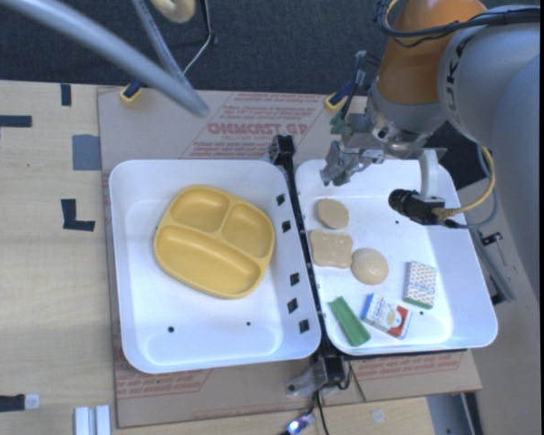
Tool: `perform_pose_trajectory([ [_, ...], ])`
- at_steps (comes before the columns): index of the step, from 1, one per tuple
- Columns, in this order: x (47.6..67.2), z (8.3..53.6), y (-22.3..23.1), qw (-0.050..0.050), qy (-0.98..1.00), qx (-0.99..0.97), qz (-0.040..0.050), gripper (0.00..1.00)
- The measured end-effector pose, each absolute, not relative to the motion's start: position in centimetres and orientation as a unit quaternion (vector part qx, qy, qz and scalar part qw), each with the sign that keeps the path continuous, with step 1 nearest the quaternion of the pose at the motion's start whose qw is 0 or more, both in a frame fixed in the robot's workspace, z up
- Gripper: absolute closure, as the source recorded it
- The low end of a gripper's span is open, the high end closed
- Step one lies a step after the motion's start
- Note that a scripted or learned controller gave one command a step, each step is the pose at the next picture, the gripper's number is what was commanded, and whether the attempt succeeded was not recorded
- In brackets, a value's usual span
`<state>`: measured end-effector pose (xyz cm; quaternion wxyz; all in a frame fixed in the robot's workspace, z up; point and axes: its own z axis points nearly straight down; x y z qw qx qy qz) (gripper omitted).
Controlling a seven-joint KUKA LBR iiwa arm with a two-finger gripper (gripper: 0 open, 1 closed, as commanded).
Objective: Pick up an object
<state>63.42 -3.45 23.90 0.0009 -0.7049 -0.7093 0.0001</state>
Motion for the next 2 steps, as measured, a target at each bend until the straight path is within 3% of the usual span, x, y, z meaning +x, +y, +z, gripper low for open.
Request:
perform_pose_trajectory([
  [1, 61.6, 23.8, 1.5, 0.002, -0.709, -0.705, 0.0007, 1.0],
  [2, 61.7, 22.9, 7.6, 0.001, -0.71, -0.705, 0.0007, 1.0],
])
